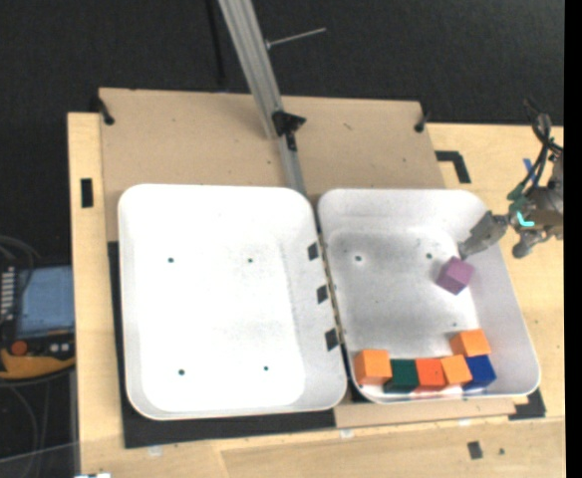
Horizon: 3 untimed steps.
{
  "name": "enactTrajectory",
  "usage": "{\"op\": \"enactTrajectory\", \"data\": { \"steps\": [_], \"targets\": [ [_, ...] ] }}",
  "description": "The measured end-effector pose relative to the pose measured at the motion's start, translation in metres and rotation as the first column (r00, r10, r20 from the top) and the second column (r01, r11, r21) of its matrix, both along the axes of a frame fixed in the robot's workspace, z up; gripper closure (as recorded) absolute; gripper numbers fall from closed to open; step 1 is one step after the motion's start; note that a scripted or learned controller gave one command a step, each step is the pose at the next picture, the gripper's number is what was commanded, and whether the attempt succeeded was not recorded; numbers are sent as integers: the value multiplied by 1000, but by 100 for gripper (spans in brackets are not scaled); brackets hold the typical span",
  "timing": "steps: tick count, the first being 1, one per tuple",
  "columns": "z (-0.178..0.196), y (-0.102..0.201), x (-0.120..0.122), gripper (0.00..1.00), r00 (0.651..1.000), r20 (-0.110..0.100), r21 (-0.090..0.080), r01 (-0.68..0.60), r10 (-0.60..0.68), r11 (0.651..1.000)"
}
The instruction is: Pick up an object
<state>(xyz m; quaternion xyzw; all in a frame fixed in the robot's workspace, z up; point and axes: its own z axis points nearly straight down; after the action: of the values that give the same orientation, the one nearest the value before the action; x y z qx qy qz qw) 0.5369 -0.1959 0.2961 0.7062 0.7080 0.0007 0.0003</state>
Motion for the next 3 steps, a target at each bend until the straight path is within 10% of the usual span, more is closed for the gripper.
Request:
{"op": "enactTrajectory", "data": {
  "steps": [3],
  "targets": [
    [-166, 5, -6, 0, 1000, -7, -1, 5, -5, 1000]
  ]
}}
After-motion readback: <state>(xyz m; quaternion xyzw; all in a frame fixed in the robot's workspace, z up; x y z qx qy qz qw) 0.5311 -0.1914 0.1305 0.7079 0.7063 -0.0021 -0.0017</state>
